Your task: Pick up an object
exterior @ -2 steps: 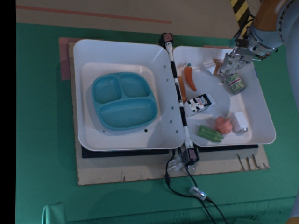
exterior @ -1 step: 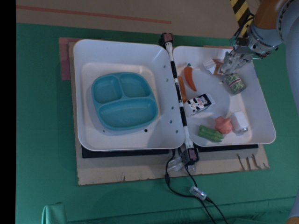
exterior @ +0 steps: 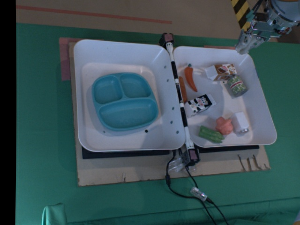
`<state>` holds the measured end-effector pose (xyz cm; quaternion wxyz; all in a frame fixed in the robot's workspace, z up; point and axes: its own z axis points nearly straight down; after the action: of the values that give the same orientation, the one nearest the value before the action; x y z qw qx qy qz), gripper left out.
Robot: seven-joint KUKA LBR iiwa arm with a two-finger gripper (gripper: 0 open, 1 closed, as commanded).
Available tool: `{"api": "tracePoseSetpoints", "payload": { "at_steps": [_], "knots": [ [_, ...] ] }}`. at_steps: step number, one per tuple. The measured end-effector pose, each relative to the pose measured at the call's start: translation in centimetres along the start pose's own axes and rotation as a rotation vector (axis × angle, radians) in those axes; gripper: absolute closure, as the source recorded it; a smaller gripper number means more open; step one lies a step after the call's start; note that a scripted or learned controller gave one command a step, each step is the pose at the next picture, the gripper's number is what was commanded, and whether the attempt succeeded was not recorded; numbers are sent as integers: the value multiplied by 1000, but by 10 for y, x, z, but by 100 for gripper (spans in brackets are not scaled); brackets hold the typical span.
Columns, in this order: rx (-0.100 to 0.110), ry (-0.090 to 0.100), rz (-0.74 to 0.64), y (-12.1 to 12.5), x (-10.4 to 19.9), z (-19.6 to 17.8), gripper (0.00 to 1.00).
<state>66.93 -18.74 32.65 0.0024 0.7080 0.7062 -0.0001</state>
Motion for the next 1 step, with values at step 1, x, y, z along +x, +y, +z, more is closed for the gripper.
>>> {"api": "tracePoseSetpoints", "payload": {
  "at_steps": [1],
  "knots": [
    [-1,-1,0,9,0,-14,100]
  ]
}}
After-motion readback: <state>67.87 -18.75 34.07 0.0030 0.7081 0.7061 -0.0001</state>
